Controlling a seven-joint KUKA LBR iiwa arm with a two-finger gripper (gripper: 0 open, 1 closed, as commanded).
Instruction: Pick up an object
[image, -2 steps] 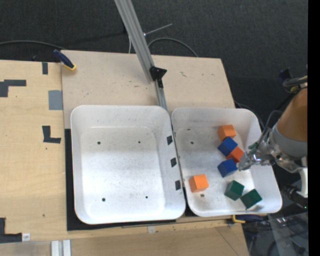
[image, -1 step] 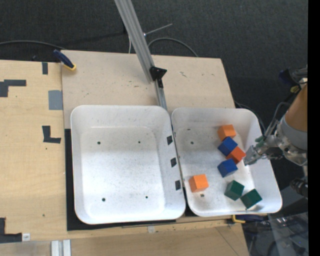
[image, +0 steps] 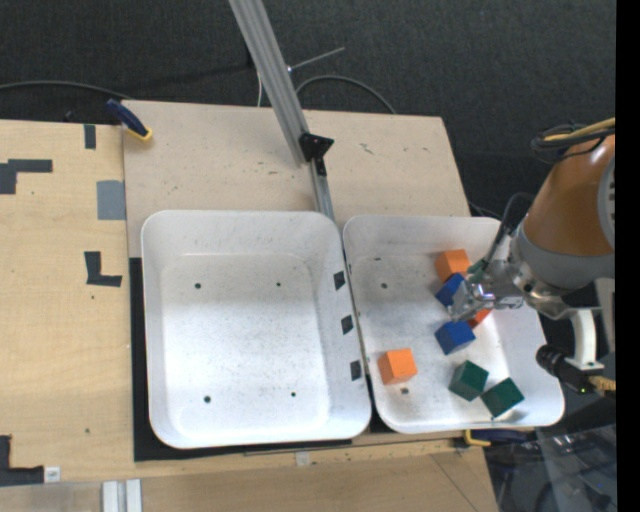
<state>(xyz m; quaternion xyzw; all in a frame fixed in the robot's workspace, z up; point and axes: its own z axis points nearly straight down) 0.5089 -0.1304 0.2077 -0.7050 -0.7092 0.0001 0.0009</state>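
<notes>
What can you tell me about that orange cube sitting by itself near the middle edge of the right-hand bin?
The orange cube is a small solid-looking block, matte and evenly coloured, with a lighter top face and darker shaded sides. It rests flat on the floor of the right bin, in the bin's lower left part, close to the wall shared with the left bin. It is turned slightly askew to the bin's edges. Nothing touches it; the other blocks and the end effector lie apart, to its right.

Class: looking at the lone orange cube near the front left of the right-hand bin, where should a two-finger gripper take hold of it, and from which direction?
Grip the orange cube across two opposite flat side faces, coming straight down from above. It sits flat on the right white bin with open floor all round, so the fingers would probably fit either side.
</notes>
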